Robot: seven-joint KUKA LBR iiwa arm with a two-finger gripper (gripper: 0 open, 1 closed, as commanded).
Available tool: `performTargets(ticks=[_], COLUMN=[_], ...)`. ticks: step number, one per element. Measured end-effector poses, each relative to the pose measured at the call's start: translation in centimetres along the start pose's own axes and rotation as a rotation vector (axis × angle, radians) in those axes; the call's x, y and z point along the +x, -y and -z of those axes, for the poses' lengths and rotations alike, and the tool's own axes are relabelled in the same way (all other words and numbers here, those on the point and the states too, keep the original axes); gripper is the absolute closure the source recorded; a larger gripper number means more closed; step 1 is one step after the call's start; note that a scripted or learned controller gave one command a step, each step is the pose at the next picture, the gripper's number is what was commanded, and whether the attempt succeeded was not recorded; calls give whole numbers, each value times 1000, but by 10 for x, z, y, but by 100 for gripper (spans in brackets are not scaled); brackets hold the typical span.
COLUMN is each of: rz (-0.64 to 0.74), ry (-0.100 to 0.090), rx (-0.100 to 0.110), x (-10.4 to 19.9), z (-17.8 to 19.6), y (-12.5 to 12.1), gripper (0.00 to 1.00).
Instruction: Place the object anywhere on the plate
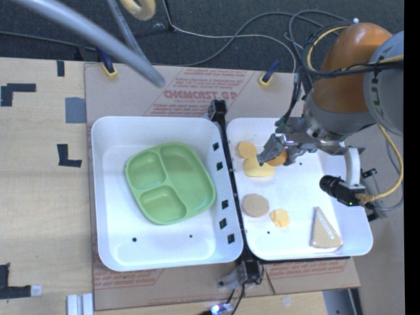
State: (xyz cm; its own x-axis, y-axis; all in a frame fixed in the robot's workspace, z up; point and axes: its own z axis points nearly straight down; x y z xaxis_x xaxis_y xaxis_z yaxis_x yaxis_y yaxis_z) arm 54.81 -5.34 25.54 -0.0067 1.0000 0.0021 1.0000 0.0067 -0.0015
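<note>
Floor: dark carpet behind the desk, black cables trailing across it.
Desk: pale wood with black tape marks.
Sheet: brown cardboard, red print, clamped by yellow clips.

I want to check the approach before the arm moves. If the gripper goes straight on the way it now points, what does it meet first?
Most likely the yellow food piece lying just below and left of the gripper in the right bin. Depth is hard to judge from this slanted view, so contact may already be close.
</note>
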Motion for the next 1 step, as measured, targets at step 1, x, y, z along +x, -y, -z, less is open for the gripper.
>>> performTargets(ticks=[1], rz=[0], ry=[1], rx=[2], x=[60], z=[-13], y=[12], gripper=[100])
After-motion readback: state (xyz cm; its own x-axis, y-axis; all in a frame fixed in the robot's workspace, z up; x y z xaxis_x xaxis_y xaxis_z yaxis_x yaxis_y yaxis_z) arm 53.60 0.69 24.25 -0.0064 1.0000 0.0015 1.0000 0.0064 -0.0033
